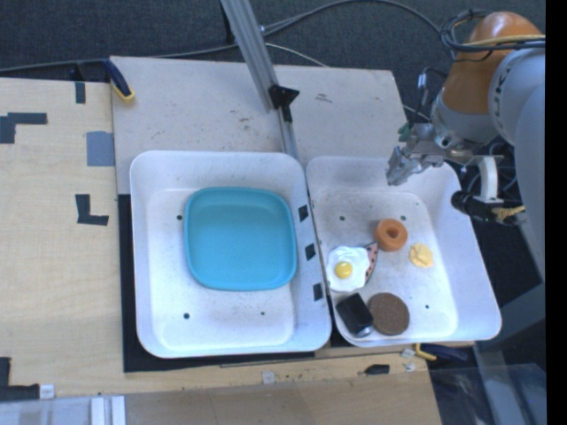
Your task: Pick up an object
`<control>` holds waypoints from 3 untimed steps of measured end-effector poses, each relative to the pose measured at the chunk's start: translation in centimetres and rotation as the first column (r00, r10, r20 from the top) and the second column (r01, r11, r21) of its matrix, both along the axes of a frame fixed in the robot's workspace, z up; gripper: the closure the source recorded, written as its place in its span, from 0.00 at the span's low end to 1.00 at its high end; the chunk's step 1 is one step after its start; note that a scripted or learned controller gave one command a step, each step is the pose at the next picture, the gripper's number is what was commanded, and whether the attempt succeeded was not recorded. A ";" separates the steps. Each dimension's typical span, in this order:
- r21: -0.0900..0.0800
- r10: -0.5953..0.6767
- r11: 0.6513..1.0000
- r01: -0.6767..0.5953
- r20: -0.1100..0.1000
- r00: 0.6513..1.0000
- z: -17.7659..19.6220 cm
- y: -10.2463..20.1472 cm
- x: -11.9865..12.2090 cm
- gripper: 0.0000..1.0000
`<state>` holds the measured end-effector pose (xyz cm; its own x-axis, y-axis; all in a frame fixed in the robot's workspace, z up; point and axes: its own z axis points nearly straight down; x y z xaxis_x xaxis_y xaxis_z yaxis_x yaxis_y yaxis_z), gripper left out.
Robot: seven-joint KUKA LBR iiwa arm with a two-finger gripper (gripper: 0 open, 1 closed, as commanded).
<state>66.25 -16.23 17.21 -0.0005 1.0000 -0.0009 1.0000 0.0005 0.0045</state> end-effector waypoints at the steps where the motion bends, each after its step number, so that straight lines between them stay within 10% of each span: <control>1: 0.000 0.000 1.000 0.000 -0.001 1.000 5.3 0.0 0.1 1.00; 3: 0.002 0.005 1.000 -0.005 -0.004 1.000 5.2 11.0 -3.8 1.00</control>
